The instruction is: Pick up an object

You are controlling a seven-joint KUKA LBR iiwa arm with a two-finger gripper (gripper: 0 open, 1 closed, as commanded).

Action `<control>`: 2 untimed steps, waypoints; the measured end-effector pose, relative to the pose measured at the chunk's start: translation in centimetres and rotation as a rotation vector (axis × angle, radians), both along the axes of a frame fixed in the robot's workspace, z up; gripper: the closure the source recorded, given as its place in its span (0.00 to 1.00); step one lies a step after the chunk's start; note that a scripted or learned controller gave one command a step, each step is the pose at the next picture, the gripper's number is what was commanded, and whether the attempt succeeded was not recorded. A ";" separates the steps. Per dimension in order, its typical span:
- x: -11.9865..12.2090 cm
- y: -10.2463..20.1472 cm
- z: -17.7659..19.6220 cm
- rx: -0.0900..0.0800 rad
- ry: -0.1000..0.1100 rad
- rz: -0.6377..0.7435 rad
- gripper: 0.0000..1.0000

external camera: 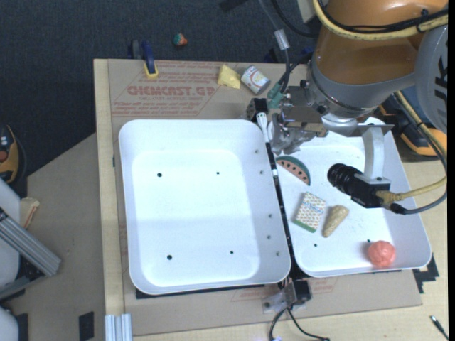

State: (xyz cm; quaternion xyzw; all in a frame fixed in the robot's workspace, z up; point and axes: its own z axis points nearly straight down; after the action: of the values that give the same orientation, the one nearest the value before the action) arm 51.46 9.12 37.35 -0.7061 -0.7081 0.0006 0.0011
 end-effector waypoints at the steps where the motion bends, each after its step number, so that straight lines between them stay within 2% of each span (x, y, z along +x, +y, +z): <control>1: -1.3 5.7 1.8 0.002 -0.005 0.004 1.00; 2: -3.6 10.6 8.5 0.004 -0.010 0.004 1.00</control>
State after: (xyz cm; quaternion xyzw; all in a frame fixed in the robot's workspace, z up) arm 47.83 19.74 45.83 -0.7048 -0.7094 -0.0044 -0.0011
